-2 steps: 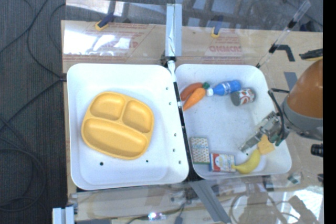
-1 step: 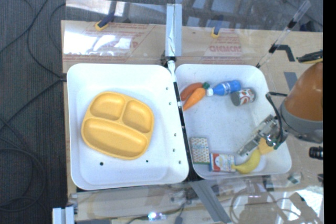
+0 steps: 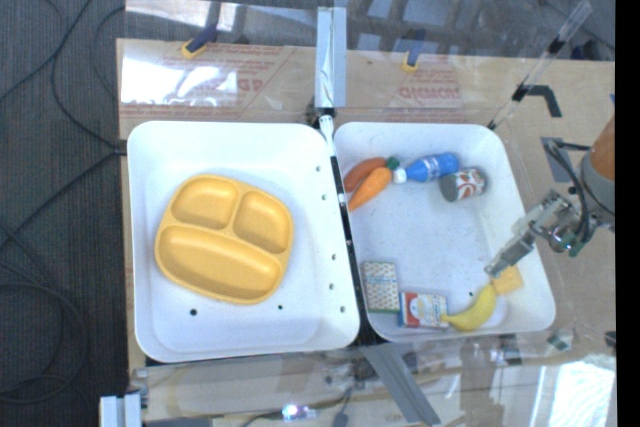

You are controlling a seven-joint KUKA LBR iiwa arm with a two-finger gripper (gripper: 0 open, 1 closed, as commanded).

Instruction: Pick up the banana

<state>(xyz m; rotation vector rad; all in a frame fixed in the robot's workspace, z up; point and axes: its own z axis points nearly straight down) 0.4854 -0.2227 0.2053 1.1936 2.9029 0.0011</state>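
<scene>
The banana [image 3: 476, 309] lies yellow and curved in the front right corner of the right bin [image 3: 440, 235], its tip rising toward a small yellow piece [image 3: 507, 281] by the bin's right wall. My gripper [image 3: 503, 261] reaches in from the right over the bin's right rim. Its tip hangs just above and right of the banana's upper end. Nothing can be seen held in it.
A small carton [image 3: 423, 308] touches the banana's left end, with a checkered pad [image 3: 380, 285] beside it. Carrots [image 3: 365, 180], a blue bottle [image 3: 430, 167] and a can [image 3: 462, 183] lie along the back. The left bin [image 3: 150, 315] holds a yellow divided plate [image 3: 225, 237].
</scene>
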